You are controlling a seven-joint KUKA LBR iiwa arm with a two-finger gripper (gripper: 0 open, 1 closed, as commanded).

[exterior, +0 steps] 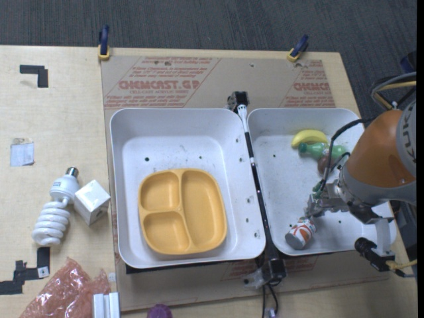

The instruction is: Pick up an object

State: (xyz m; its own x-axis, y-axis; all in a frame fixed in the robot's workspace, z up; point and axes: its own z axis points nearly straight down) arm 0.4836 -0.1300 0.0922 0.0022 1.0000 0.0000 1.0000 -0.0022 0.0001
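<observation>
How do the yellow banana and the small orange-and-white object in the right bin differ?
The banana is plain yellow and curved; the orange-and-white object is stubby and banded. The banana lies at the bin's far side, the other near its front edge, below the arm. Both rest on the right bin floor.

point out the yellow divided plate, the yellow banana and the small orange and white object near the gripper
yellow divided plate [183, 212], camera view, on the ridge between compartments
yellow banana [310, 137], camera view, mid-curve
small orange and white object [300, 234], camera view, its middle
</observation>
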